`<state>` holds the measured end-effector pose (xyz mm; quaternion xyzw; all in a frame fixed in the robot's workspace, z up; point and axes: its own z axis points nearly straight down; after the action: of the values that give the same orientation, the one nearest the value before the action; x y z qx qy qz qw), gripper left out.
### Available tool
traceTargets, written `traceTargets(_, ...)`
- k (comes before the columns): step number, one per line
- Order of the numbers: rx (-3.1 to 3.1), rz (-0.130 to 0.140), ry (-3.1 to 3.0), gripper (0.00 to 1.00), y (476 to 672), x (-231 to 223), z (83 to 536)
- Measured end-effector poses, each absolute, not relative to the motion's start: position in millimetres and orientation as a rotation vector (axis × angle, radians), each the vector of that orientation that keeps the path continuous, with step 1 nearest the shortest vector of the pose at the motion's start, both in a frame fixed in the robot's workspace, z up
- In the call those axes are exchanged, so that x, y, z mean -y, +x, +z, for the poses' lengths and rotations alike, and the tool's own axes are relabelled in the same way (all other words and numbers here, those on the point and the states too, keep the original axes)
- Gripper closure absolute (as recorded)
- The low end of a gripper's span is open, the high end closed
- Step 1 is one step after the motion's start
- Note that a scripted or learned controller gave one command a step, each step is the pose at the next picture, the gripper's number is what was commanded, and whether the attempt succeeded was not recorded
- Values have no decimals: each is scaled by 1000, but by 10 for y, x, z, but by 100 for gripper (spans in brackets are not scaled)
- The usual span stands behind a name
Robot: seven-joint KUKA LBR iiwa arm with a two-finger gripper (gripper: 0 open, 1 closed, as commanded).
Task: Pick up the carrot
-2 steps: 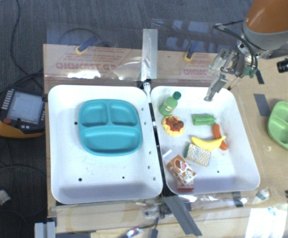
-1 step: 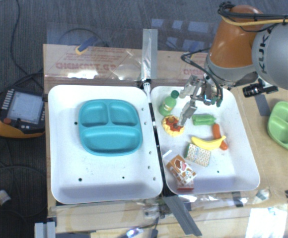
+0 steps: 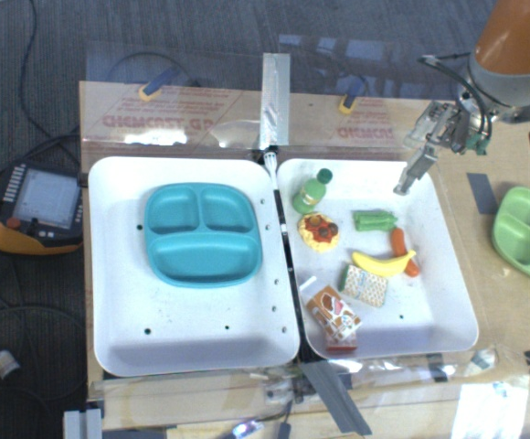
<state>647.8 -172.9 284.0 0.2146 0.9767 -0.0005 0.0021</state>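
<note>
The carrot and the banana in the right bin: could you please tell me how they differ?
The carrot is orange and straight; the banana is yellow and curved. The carrot runs roughly up and down the view, while the banana lies across it. The banana looks longer and covers part of the carrot. Both lie touching in the right bin, below the hand.

- The scene is evenly and brightly lit from above, with no harsh contrast.
- The two white bins (image 3: 100, 273) reflect strongly and look nearly washed out along their rims.
- Shadows are soft and short; the blue tray (image 3: 203, 234) casts a faint one on the bin floor.
- The clear plastic sheet (image 3: 201, 122) behind the bins shows pale glare.
- Focus is slightly soft throughout; small print on the packets is unreadable.
- The dark carpet (image 3: 247, 12) stays dim and grainy.
</note>
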Motion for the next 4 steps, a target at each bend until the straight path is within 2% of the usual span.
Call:
traceTargets(1,-3078,-3,621,0,6602,1526,2101)
traceTargets(2,-3115,-2,404,0,6420,1013,1108)
traceTargets(3,-3092,0,529,0,6455,1591,2581)
traceTargets(4,-3017,4,880,0,6386,834,1833)
